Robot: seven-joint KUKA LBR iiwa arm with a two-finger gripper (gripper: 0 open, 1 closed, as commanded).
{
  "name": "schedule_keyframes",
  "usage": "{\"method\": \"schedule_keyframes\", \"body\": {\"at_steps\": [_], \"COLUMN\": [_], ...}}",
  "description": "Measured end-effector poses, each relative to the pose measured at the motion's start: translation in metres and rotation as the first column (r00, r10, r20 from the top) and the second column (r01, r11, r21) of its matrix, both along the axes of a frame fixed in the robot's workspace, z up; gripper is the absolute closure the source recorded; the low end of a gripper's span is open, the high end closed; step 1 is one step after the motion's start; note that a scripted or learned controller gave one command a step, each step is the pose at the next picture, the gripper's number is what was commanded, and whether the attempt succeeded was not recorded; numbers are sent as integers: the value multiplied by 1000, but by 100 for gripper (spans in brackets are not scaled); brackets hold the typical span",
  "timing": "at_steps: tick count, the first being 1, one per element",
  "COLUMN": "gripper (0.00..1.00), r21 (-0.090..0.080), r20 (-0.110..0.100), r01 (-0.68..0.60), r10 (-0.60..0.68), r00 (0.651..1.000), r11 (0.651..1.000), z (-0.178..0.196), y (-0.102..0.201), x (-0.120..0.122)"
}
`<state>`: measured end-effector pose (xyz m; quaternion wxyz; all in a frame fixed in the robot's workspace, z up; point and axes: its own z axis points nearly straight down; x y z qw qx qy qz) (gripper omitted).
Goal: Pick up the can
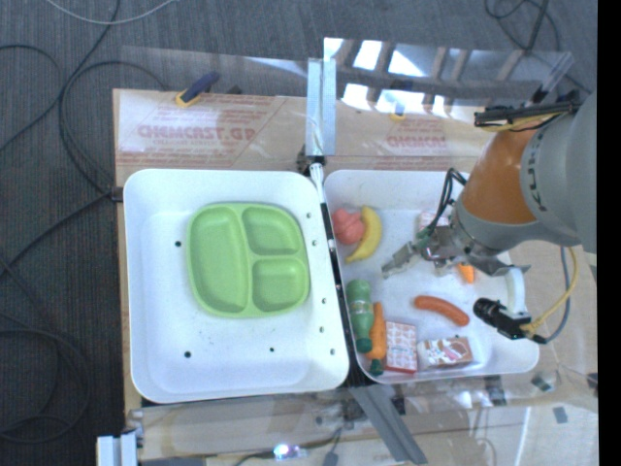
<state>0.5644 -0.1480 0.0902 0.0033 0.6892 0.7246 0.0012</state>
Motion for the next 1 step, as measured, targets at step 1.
{"method": "schedule_keyframes", "body": {"at_steps": [1], "gripper": [0], "r21": [22], "r20": [-5], "r01": [135], "r10": [-135], "r00": [991], "r11": [991], "z": [0], "y": [-30], "x": [54]}}
